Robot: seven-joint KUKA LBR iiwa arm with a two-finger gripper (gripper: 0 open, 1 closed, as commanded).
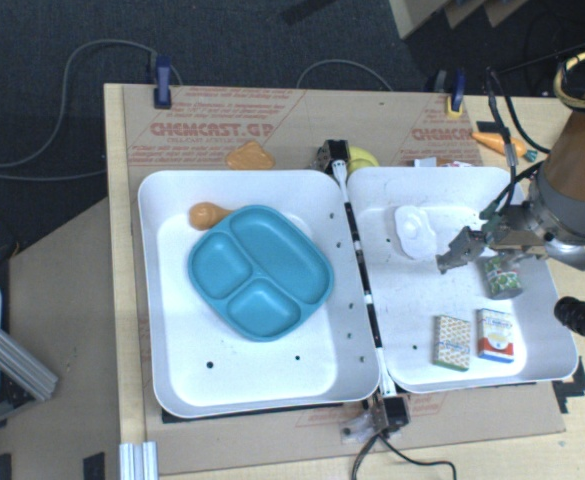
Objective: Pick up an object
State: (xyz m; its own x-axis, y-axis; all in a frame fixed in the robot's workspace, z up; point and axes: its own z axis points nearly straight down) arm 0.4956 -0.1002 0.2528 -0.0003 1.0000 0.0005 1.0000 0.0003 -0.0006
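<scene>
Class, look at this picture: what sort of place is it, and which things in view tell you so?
Probably a robotics lab test bench. A robot arm's gripper hangs over two white bins, clamps pin a protective board, and cables trail across the dark carpet.

Grey KUKA arm (572, 203) with broad orange-brown cylindrical band above the wrist, rounded grey metal wrist housing below it. Black cables run along the arm. Dark grey two-finger gripper (459, 253), angular metal body, brass-toned bracket behind it.
</scene>
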